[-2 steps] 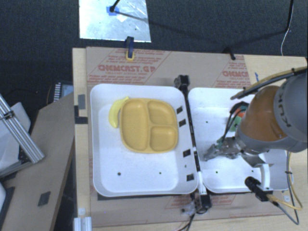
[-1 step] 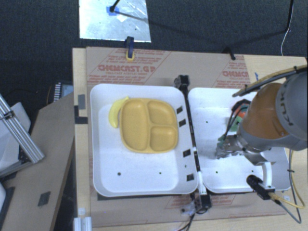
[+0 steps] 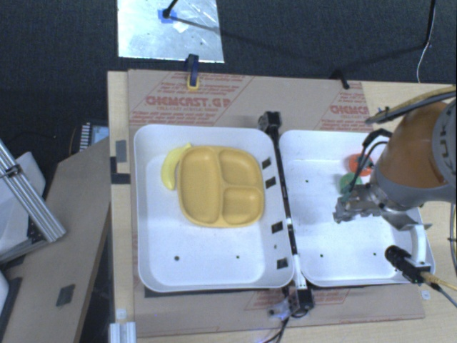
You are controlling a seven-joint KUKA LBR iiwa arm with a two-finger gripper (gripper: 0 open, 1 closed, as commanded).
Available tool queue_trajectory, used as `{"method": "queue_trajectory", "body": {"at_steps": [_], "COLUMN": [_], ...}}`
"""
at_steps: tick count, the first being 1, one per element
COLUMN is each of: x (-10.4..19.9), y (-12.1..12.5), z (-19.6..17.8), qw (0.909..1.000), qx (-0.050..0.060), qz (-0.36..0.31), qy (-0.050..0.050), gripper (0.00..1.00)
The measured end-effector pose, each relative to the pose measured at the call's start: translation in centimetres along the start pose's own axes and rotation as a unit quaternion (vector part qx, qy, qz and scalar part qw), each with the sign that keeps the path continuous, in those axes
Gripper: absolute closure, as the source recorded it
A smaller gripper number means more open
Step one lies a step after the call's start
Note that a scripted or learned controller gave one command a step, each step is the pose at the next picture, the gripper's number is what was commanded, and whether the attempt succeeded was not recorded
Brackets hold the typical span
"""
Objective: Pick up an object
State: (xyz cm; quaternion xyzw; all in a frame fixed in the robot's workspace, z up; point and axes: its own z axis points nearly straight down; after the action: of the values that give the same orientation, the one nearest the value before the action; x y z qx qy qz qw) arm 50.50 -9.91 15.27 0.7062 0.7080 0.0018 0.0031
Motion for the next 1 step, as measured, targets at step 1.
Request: {"method": "queue_trajectory", "body": {"at_steps": [1], "x": [0.84], "y": [0.58], "z": [-5.91], "qw": [1.0], "qx": [-0.001], "qz": [-0.001], "qy": [0.0], "gripper": [1.0]}}
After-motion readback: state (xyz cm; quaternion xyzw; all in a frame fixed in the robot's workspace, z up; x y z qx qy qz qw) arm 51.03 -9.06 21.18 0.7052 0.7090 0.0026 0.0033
